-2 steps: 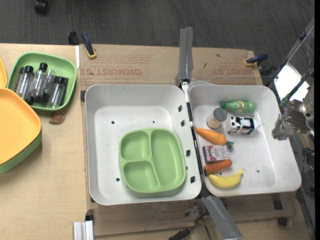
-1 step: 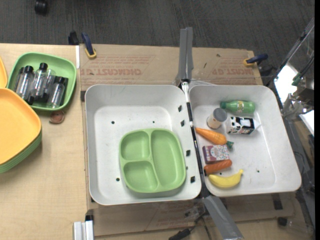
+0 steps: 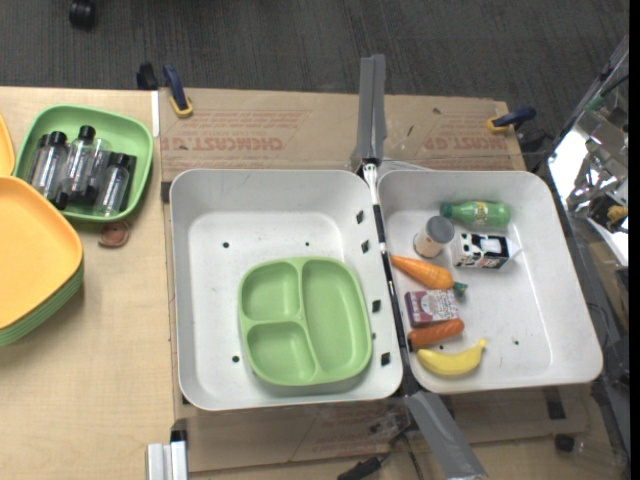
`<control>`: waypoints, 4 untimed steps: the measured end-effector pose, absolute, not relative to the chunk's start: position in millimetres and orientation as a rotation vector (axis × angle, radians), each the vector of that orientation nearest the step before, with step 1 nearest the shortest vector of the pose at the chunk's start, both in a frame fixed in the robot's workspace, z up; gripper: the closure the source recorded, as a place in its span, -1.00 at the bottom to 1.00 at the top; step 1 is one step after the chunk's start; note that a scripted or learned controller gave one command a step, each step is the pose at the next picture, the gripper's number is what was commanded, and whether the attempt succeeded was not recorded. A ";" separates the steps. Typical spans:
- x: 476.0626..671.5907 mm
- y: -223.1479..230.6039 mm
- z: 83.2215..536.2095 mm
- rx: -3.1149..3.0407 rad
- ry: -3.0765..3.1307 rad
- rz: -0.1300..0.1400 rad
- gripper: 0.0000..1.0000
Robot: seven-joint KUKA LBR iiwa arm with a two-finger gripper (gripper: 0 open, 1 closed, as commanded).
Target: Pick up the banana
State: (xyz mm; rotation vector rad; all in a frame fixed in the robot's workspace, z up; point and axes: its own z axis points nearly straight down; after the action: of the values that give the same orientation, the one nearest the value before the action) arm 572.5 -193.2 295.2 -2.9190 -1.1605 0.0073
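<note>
1. You'll find the curved yellow banana at the near edge of the right white bin, just beside the orange sausage-shaped toy.
2. You cannot tell the gripper's state.
3. The green three-compartment plastic plate sits in the left white bin.

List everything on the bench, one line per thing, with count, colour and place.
banana: 1, yellow, right bin, near front edge
hot dog: 1, orange-red, right bin, just behind the banana
purple pouch: 1, purple, right bin, behind the hot dog
carrot: 1, orange with green tip, right bin, by the divider
can: 1, grey top, right bin, behind the carrot
carton: 1, black and white, right bin, middle
green bottle: 1, green, lying at the back of the right bin
divided plate: 1, light green, left bin
white bins: 2, white, side by side
green tray: 1, green, far left, holding dark-capped bottles
orange plates: a stack, orange, left edge
clamps: at least 2, along the cardboard's back edge
</note>
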 end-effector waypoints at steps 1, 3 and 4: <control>613.8 -192.4 326.0 -2.857 -1.305 0.007 1.00; 612.8 -204.5 133.5 -2.756 -1.508 0.002 1.00; 653.6 -206.1 248.3 -2.577 -1.797 0.003 1.00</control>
State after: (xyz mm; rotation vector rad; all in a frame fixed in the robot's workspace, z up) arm 653.6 -206.1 248.3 -2.5770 -1.7973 0.0028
